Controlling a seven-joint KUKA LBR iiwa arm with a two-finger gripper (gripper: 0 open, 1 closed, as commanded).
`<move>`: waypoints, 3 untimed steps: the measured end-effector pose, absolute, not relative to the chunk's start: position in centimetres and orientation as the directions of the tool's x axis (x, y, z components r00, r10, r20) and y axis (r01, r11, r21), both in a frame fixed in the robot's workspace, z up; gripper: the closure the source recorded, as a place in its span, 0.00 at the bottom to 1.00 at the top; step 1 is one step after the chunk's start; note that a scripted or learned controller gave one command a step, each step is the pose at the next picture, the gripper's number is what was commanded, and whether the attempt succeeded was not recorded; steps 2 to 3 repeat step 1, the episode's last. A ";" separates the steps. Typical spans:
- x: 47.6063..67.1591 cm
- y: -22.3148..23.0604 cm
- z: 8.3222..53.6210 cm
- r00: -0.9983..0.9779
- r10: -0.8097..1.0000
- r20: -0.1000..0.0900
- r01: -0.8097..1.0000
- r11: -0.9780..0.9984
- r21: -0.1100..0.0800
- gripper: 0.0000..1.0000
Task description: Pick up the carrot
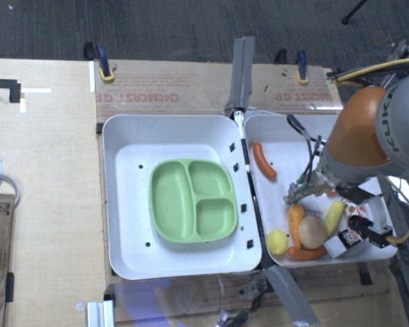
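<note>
Carrot lies in the right bin, toward its near end, long axis running roughly far to near. Its far, rounded end sits just under the gripper; its near end is crowded by a brown potato-like piece touching its right side, a small yellow fruit just to its left, and a second orange piece lying crosswise at the near wall. A yellow banana-like item lies right of the potato, and a red sausage lies well apart toward the far left of the bin. The left bin carries a green tray.

Gripper state: cannot tell. The tip hangs close above the carrot's far end, but contact cannot be confirmed, and nothing is seen held.

Handling judgement: the carrot looks like a moulded toy food, so it is probably light, stiff and smooth-skinned. A smooth tapered body tends to squirt out of a two-finger pinch, particularly near a narrow end. It is unlikely to be fragile.

Recommended hold: close across the short axis, on the far half of the body, where both flanks are free of neighbours. Avoid the near half, where a finger would strike the potato. Align the closing direction left to right, square to the carrot's length.
</note>
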State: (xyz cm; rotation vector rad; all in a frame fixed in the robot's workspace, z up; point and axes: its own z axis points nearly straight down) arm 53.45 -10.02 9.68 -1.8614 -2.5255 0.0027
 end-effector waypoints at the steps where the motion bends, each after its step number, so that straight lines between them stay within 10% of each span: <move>1: 50.4 -5.0 19.0 -0.224 0.975 0.000 0.975 0.224 -0.003 1.00; 3: 50.4 -5.0 19.0 -0.224 0.975 0.000 0.975 0.224 -0.003 1.00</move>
